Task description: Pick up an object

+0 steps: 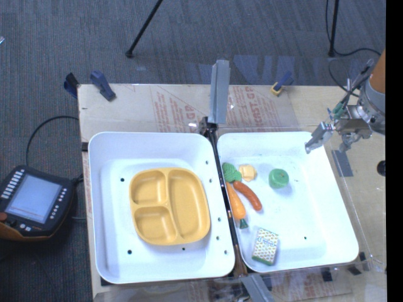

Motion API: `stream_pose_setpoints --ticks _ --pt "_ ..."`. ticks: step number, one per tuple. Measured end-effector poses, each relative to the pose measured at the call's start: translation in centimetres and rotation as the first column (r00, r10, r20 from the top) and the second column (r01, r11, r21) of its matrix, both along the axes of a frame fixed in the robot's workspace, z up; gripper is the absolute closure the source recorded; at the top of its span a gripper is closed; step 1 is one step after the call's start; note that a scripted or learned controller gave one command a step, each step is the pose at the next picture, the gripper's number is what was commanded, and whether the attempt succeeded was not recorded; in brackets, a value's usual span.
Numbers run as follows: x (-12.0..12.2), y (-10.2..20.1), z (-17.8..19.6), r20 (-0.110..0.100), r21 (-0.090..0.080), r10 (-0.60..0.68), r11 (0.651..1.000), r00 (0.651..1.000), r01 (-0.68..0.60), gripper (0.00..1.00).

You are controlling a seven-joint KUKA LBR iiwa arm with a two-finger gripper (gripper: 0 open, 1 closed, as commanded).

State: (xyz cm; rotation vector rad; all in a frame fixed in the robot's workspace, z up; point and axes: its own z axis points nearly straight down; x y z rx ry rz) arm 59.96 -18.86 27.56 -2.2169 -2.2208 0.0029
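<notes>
The gripper [332, 134] hangs at the right of the frame, over the upper right corner of the right bin [315, 244], with the arm's orange band at the frame's right edge. Its jaws look spread apart, one finger reaching left toward the bin's rim and one pointing down, with nothing between them. From there it seems parked at the bin's edge rather than committed to any one target.

The things to pick from all lie in the right bin, mostly along its left wall. A green leafy piece [230, 172] and a pale yellow piece [247, 172] sit close together near the divider; below them an orange-red sausage [249, 195] and a carrot [236, 203] lie slantwise, side by side, near enough that jaws closing on one may nudge the other. A round green object [279, 178] stands alone toward the bin's middle, well apart from the others, so it looks the easiest first target. A small patterned box [266, 246] lies low in the bin.

The left bin [107, 244] carries a yellow divided plate [170, 206], likely a place for sorted items.
</notes>
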Motion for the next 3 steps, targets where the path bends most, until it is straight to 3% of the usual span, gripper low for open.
stream_pose_setpoints --ticks 1,2,3 --pt "1.0 2.9 -16.3 -0.008 0.006 0.294 0.956 0.956 -0.294 0.0" --pt "1.0 3.1 -19.2 -0.003 0.004 0.315 0.949 0.949 -0.315 0.0" --pt "1.1 3.1 -18.0 -0.002 0.004 0.313 0.95 0.95 -0.313 1.0"
